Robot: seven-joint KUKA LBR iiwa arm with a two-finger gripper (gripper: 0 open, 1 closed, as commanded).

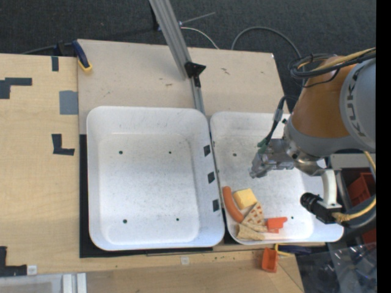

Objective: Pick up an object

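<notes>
Gripper (264, 165) hangs over the right bin (244, 130), finger state indeterminate, well short of the hot dog (231, 204), yellow block (245, 198) and orange piece (277, 223) crowded at its near edge; risk: a descent here closes on nothing.

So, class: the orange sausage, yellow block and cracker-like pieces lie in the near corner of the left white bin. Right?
Not quite. The camera view shows the orange sausage, yellow block and cracker-like pieces in the near corner of the right white bin.

Bare floor across the right bin (244, 133); food pieces (247, 212) crowding its near corner.
</notes>
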